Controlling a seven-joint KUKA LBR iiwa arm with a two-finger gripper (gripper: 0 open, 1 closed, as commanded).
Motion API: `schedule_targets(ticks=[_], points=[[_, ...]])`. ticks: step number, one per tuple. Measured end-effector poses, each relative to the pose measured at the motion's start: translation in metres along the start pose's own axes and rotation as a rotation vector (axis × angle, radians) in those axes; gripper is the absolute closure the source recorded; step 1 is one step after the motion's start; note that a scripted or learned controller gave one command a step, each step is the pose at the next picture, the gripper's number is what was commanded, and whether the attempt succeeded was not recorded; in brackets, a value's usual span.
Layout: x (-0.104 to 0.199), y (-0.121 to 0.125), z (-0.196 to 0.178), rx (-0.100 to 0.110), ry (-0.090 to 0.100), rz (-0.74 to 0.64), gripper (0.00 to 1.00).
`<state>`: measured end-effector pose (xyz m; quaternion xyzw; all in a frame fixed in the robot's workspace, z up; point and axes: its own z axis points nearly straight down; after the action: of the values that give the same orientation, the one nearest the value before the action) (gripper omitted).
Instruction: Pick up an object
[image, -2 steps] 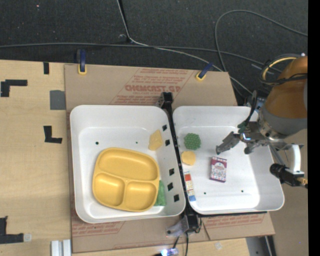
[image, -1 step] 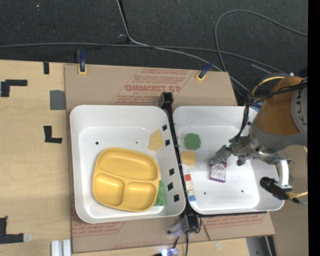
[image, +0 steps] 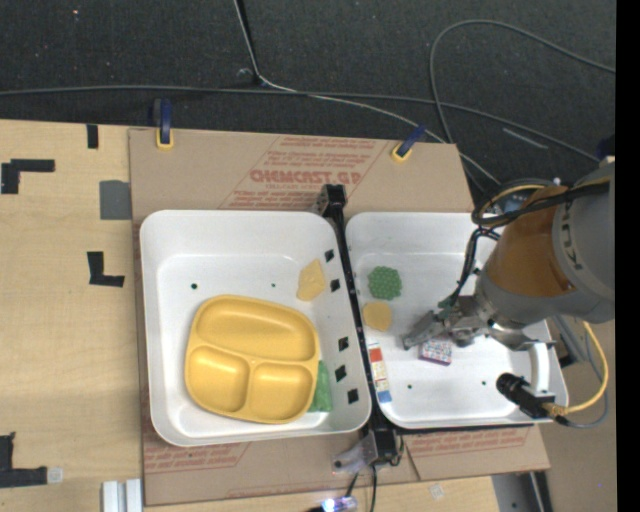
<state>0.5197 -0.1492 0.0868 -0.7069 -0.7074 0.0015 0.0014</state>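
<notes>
Just below the gripper (image: 428, 333) lies a small purple packet (image: 437, 352)

In the left bin (image: 160, 300) you have little room: the yellow divided tray (image: 250, 355) takes up the floor from 6 to 9 o'clock, a green piece (image: 321, 388) is wedged against its 3 o'clock edge, and a pale yellow scrap (image: 312, 282) sits near the divider. Open floor lies along 12 o'clock. In the right bin (image: 420, 232) the green round pad (image: 384, 281), tan disc (image: 377, 316), red-and-white packet (image: 377, 368) and small purple item (image: 436, 352) crowd 9 o'clock; 6 o'clock is open.
</notes>
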Motion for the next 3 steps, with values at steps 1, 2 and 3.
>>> schedule_targets(ticks=[1,2,3], points=[[0.001,0.001,-0.013,-0.001,0.001,-0.001,1.0],[-0.009,0.005,-0.068,-0.008,-0.002,0.001,1.0],[-0.01,0.015,-0.115,-0.008,-0.001,-0.001,1.0]])
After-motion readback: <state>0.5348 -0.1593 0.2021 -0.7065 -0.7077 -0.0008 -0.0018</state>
